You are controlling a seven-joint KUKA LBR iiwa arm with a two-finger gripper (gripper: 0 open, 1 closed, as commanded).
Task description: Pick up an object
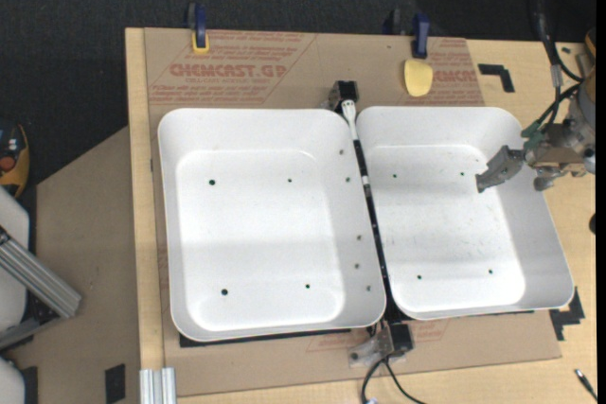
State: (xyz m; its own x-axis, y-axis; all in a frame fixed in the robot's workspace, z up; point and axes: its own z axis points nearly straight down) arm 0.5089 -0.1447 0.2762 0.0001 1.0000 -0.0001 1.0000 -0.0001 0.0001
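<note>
Two shallow white bins — left bin (pixel 189 203) and right bin (pixel 540 251) — sit touching on a brown board (pixel 284 61), with two blue clamps (pixel 197 17) at its far edge.

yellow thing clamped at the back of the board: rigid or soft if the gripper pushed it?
Likely soft: the yellow piece looks rounded and matte, like foam or sponge. Probably light. The blue clamp seems to pin its top, so it would likely flex rather than slide.
</note>
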